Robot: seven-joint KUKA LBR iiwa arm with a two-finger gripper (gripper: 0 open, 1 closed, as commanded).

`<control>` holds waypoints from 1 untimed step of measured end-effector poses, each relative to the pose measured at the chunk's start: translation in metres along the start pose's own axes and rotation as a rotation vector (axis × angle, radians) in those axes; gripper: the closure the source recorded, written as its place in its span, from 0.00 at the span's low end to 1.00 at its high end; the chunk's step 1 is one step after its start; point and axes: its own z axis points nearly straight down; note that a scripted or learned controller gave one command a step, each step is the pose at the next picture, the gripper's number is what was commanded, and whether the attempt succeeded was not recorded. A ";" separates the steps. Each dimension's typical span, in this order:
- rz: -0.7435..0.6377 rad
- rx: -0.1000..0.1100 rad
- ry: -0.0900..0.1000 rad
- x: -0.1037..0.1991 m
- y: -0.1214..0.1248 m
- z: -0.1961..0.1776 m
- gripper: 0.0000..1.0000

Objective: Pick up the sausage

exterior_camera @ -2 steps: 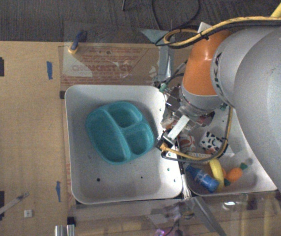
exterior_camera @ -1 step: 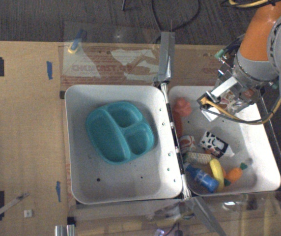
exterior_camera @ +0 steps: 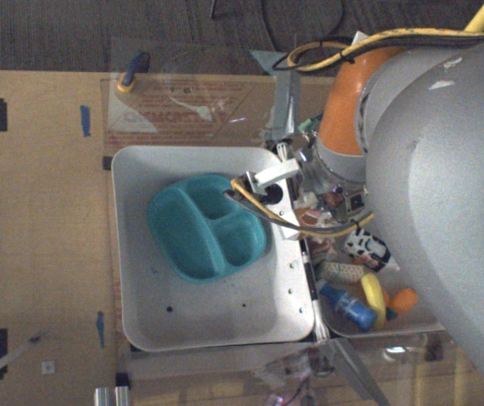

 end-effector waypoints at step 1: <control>0.035 -0.003 0.006 0.016 0.006 -0.008 1.00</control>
